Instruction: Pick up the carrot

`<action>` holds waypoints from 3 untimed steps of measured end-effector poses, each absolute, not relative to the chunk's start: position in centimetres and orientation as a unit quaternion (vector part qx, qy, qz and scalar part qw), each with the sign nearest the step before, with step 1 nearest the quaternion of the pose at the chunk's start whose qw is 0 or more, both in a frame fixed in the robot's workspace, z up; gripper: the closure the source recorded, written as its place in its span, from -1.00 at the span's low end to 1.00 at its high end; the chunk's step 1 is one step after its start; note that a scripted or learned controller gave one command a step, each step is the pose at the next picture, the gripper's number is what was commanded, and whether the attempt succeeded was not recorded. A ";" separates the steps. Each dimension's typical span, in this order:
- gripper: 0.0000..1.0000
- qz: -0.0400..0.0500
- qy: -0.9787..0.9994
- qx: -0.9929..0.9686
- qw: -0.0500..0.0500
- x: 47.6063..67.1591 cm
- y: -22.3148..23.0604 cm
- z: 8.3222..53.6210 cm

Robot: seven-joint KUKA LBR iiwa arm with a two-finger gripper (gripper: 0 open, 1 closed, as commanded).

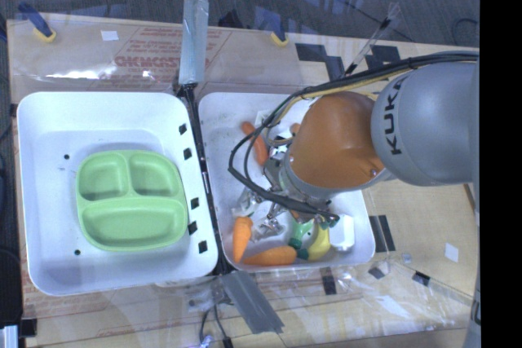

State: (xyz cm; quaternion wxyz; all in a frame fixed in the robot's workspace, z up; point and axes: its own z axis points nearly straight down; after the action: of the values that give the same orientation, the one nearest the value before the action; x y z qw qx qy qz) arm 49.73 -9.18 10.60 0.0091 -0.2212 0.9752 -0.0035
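The arm (383, 134) crowded the right bin (214, 144), leaving little free room; the left bin (41, 175) held one green tray (130, 200). Three carrots showed: one (254, 144) at the gripper's (273, 212) eleven o'clock, two (241, 238) (269, 257) at its seven. Whether the gripper gaped or pinched, I couldn't tell.

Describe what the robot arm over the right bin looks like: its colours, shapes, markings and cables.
The arm is a thick, rounded grey casing with "KUKA" printed on it in dark letters. Below it sits a bulbous orange band above the wrist. Black cables loop out from the wrist, and more run along the arm's top. The gripper is a metallic silver assembly.
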 end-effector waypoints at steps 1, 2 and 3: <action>1.00 -0.003 0.974 -0.226 0.010 49.9 -8.9 11.6; 1.00 0.000 0.994 -0.110 0.003 48.7 -4.4 19.3; 1.00 0.000 0.981 0.194 0.000 48.4 0.6 19.2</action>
State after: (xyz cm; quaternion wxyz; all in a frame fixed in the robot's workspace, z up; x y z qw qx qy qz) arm 48.41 0.63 19.17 0.0004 0.1936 0.9811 0.0004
